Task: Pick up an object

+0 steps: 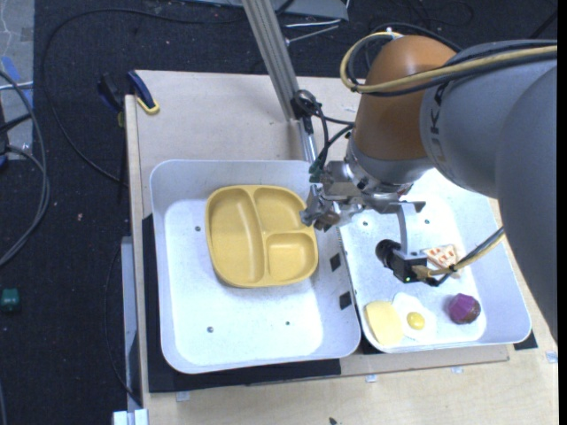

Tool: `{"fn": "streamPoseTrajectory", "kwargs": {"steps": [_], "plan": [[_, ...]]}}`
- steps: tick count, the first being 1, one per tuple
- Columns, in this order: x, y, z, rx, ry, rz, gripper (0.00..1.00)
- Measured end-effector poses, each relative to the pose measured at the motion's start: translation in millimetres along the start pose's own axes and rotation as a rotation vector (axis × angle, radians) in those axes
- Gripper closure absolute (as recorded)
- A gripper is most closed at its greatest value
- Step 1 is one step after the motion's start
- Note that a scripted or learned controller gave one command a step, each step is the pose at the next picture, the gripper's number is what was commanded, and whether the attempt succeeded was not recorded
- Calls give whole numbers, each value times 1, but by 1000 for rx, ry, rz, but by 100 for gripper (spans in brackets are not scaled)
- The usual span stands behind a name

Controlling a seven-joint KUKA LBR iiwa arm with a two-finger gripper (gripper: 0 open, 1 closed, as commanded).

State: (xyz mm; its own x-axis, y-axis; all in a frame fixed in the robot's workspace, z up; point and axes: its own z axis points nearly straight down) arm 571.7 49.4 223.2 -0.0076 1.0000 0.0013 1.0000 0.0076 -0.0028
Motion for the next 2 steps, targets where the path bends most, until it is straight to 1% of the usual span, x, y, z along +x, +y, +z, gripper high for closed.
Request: {"fn": "streamPoseTrajectory", "kwargs": {"steps": [1,2], "plan": [[46,-9,4,-1,0,0,100],[43,-8,4,-1,-1,5,0]]}}
